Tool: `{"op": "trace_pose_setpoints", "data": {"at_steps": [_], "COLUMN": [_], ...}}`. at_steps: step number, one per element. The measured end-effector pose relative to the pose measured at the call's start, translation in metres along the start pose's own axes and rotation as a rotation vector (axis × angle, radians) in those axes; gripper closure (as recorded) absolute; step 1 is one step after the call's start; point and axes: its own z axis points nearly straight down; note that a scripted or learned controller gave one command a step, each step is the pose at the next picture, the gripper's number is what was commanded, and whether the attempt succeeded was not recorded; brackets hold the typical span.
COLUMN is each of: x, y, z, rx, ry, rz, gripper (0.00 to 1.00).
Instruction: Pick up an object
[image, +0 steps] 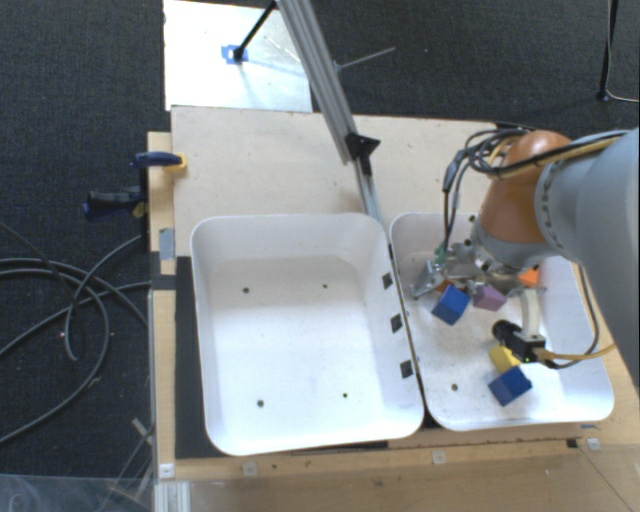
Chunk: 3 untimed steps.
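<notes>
Blue blocks, two of them, both in the right bin (560, 415). The upper blue block (450, 306) sits near the bin's left wall, just below the gripper (437, 278) in the view; can't tell if they touch. The lower blue block (510, 386) is near the bin's front edge, well apart from the gripper. The upper blue block is roughly cubic with no clear long axis and is turned diamond-wise, one corner pointing toward the bin's front-left. The lower blue block is likewise squat and slightly turned, top face showing. Can't tell whether the gripper is open or closed, or whether it has hold of anything, since the wrist hides most of it. One lilac block (489, 297) is close beside the upper blue block on its right. One yellow piece (501, 356) is just above the lower blue block, shape unclear. One small orange piece (529, 274) is by the wrist, mostly hidden. Count is two blue, one lilac, one yellow, one orange. Two bins, the left bin (290, 300) set against the right one. The arm (590, 200) reaches in over the right bin.
</notes>
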Motion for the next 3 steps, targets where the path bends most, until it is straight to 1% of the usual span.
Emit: {"op": "trace_pose_setpoints", "data": {"at_steps": [1,2,3], "x": [0.0,0.0,0.0], "y": [0.001,0.001,0.073], "z": [-0.014,-0.014,-0.004], "rx": [-0.004,-0.004,0.001], "ry": [0.002,0.002,0.0], "rz": [0.001,0.001,-0.003], "gripper": [1.0,0.0,0.0]}}
